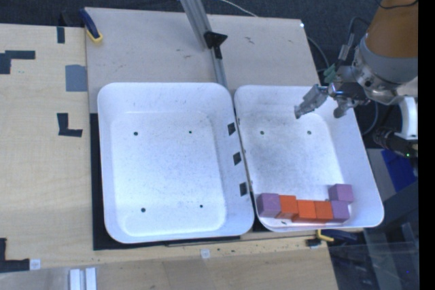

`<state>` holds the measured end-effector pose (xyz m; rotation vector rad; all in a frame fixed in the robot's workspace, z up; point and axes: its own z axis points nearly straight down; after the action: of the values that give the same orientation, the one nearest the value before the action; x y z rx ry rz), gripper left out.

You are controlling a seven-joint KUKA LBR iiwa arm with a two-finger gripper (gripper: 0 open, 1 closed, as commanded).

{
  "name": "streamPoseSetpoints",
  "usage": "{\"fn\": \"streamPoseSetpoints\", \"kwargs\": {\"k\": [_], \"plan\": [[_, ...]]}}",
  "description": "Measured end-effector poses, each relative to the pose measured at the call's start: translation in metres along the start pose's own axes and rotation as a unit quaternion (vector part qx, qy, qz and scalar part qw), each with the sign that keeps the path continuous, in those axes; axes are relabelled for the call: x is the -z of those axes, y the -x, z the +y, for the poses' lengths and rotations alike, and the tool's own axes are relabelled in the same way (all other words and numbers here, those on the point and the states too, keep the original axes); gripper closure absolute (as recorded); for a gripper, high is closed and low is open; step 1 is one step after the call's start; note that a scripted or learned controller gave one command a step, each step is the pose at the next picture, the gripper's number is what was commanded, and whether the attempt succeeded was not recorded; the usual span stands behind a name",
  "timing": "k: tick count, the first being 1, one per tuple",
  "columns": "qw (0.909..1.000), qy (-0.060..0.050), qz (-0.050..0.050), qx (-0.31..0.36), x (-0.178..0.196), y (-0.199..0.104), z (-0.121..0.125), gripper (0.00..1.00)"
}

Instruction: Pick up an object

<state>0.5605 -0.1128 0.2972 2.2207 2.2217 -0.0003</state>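
Several blocks lie in a row along the near edge of the right bin (353,146): a purple block (268,203) at the left, orange blocks (306,208) in the middle, and purple blocks (340,195) stacked at the right end. My gripper (323,102) hangs over the far right part of that bin, well away from the blocks. Its two fingers are spread apart with nothing between them, one finger (307,103) pointing left and down.
The left bin (163,159) sits beside the right one, with black clips on the shared rim. A metal pole (194,3) slants up from the back of the bins. A yellow-tipped clamp (92,27) lies at the bench's far left corner.
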Motion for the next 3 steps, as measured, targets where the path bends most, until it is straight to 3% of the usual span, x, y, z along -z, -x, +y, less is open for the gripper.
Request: {"fn": "streamPoseSetpoints", "kwargs": {"k": [1, 2, 3], "plan": [[1.0000, -0.004, 0.000, 0.001, -0.095, -0.008, 0.046, 0.00], [1.0000, 0.004, -0.003, -0.003, -0.010, 0.078, 0.056, 0.00], [1.0000, 0.000, 0.001, 0.002, 0.004, 0.033, 0.047, 0.00]]}}
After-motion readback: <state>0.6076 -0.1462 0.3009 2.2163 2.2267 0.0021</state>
